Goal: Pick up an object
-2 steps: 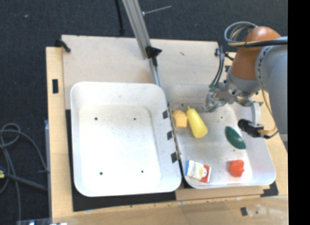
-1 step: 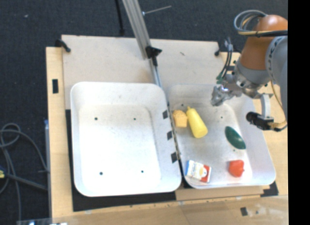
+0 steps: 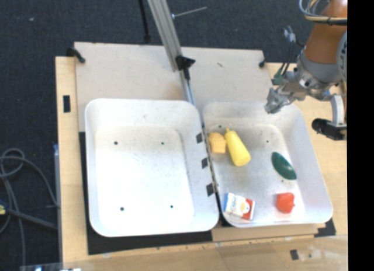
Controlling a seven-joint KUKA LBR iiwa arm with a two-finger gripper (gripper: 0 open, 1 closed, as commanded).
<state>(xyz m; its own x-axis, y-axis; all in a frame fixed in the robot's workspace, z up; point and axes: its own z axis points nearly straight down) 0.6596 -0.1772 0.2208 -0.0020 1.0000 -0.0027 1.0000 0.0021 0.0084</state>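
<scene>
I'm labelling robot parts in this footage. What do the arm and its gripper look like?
The arm is grey metal with a rounded orange band above the wrist. Pale cables loop over its top. The gripper is a small grey metal assembly, with thin dark wires running beside it.

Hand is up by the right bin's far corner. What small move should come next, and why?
Probably bring the hand down and toward the near side, over the green object. The hand hangs over the far rim of the right bin, apart from everything in it. The green object lies closest and alone, while the yellow bottle touches a small yellow piece.
</scene>
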